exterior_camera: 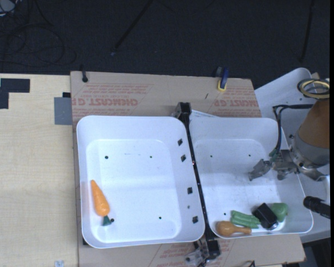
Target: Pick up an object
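Partly cut off at the right edge, the arm [314, 132] reaches over the right bin [234, 129]; its gripper [261, 170] hangs empty, whether spread or pressed together I cannot tell. Toys cluster at that bin's near edge: a black block [265, 215], green vegetables [245, 219], a tan gourd [231, 228]. A carrot [99, 198] lies in the left bin [128, 128]. Cardboard [156, 93] print reads mirrored, illegible.

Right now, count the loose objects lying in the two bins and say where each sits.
5. A carrot lies in the left bin. A green pod, black block, green piece and orange gourd cluster in the right bin's near corner.
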Controlling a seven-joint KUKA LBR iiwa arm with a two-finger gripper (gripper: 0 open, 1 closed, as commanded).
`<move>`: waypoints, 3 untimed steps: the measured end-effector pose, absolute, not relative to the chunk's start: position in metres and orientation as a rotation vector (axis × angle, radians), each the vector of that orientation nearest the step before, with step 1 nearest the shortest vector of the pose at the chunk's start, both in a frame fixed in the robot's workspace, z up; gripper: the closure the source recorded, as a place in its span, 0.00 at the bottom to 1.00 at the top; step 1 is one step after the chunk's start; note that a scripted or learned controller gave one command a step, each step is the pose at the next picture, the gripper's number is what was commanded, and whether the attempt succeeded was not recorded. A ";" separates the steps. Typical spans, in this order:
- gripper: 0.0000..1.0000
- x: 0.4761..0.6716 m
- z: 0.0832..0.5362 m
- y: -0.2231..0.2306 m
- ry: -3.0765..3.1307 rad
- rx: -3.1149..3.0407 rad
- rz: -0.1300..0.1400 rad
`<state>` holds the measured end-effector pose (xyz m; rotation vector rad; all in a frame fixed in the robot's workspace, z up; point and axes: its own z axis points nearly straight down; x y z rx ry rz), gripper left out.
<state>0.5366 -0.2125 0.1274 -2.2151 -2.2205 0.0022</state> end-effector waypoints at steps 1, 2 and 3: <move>0.00 0.569 0.282 -0.189 -2.236 -2.225 -0.012; 0.00 0.608 0.349 -0.132 -2.234 -2.218 -0.007; 0.00 0.619 0.354 -0.056 -2.229 -2.211 -0.002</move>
